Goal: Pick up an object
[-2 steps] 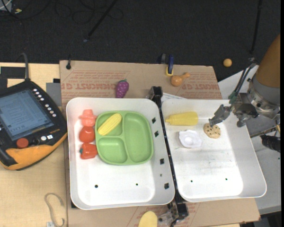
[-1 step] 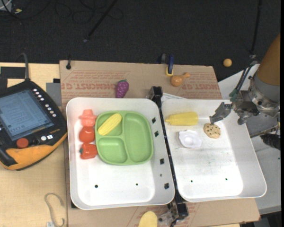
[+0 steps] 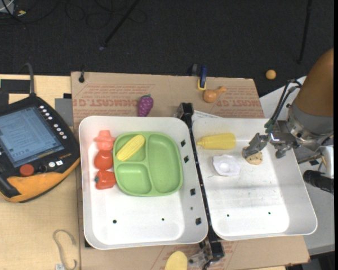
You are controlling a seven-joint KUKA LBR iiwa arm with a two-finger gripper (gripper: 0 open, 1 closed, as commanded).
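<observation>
A: We see the gripper [image 3: 258, 148] low over the right bin [image 3: 293, 207], reaching in from the right. Just beside its tip lies a small tan cookie-like piece [image 3: 255, 159], on the bin floor near the back. Whether the fingers are spread or pressed together we cannot tell; the near one shows as a single dark grey bar, and nothing sits visibly between them.

B: So we judge that the pick is not yet made. What else lies within reach?

A: A white egg-like piece [image 3: 226, 165] sits just left of the tan one, and a yellow corn cob [image 3: 217, 142] lies behind it near the bin's back wall. In the left bin [image 3: 135, 224] we note a green divided plate [image 3: 158, 179] carrying a second corn cob [image 3: 129, 147], with red toy pieces [image 3: 103, 161] along its left side.

B: Then we count the approach as done; closing, gripping and lifting remain.
</observation>
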